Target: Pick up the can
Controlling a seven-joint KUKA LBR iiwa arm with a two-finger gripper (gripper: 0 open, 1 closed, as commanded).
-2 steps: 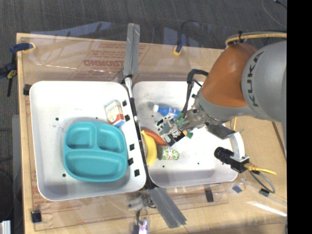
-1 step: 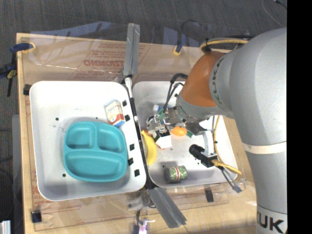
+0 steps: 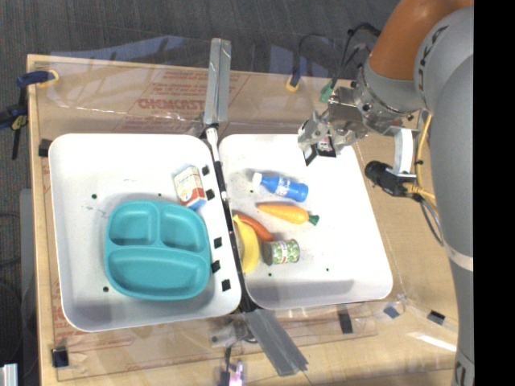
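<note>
A green can (image 3: 282,252) lies on its side near the front of the right bin (image 3: 362,240), beside a banana (image 3: 249,248), well apart from the gripper (image 3: 320,145), which hovers empty over the bin's far edge, fingers slightly parted.

The can (image 3: 282,252) lies in the right bin (image 3: 354,215) with a banana (image 3: 249,246) touching or nearly touching its left side and a carrot (image 3: 286,213) just behind. Bare bin floor lies open to its right and front, toward the near wall.
</note>
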